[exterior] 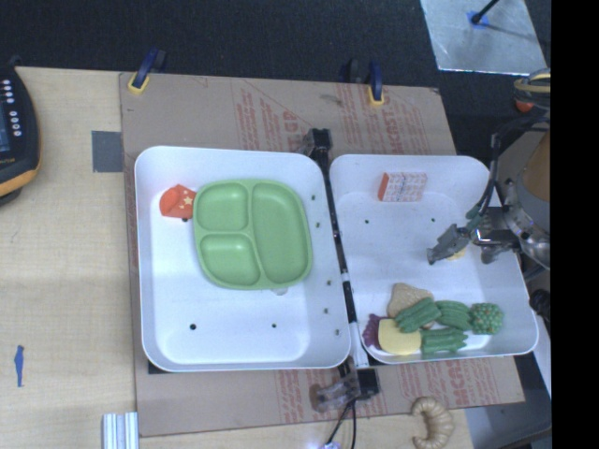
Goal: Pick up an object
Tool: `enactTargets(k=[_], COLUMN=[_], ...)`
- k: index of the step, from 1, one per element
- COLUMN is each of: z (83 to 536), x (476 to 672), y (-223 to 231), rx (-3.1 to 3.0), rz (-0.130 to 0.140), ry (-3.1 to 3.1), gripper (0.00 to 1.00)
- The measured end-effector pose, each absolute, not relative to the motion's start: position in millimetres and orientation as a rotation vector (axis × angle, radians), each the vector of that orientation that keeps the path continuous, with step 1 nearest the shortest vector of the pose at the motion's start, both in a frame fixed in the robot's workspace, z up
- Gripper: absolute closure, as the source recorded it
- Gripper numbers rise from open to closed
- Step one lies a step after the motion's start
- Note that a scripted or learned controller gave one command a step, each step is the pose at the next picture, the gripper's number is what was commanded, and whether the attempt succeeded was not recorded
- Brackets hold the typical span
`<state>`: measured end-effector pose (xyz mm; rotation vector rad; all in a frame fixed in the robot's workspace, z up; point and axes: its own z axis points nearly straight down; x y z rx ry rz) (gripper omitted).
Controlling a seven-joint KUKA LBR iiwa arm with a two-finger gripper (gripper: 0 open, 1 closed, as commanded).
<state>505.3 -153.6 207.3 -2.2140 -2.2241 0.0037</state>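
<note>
Arm hardware, over the right bin (pixel 505 181)
Gripper (pixel 447 248): dark grey metal fingers; silvery-grey wrist block behind, dark cables looping above it.

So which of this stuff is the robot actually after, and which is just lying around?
Part of the job:
gripper, low in the right bin
small box
toy food pile
green divided plate and red item in the left bin

Lying about:
blue clamps
handheld controller
curled tan thing outside the bins

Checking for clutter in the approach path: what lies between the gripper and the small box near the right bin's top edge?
In the camera view, bare white floor of the right bin separates the gripper from the small box; nothing lies between them.
</note>
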Motion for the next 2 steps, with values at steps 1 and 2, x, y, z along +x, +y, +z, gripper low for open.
enactTargets(k=[1, 2], z=[89, 95], x=[571.7, 628.8], y=[-193, -203], rx=[-2.22, -2.219], rz=[0.005, -0.006], ry=[-2.236, -2.234], gripper=[0.0, 0.0])
